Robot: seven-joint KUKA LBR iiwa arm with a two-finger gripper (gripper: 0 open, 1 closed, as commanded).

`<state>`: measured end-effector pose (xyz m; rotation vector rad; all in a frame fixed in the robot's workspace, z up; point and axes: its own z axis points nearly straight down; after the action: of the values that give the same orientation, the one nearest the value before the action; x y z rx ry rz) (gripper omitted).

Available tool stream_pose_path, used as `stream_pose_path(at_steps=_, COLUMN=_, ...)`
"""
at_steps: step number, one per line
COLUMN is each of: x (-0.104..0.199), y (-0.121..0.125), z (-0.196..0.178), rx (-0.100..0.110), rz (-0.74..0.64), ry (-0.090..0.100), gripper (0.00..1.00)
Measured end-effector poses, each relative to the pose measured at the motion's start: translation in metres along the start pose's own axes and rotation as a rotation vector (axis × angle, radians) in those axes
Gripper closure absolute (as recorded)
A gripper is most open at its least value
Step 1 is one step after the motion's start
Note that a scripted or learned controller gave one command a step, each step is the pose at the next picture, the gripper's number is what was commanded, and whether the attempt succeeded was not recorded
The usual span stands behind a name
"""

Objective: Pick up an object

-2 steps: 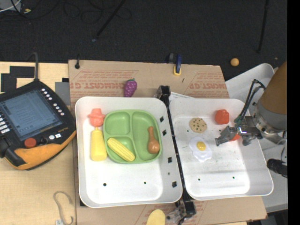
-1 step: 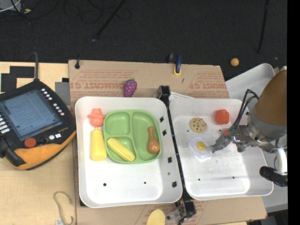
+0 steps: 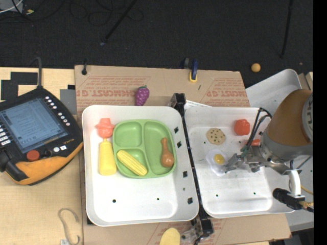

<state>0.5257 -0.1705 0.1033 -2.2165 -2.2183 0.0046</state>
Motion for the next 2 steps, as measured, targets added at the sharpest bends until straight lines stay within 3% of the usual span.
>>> stream_pose_path(at_steps=1, x=0.001, y=0.001, z=0.015, rx=-0.003, rz=0.001, ry=-0.001, gripper=0.00)
stream_pose_path(at_steps=2, x=0.000, y=0.001, z=0.004, rx=-0.005, rz=0.007, ry=0.002, gripper=1.00)
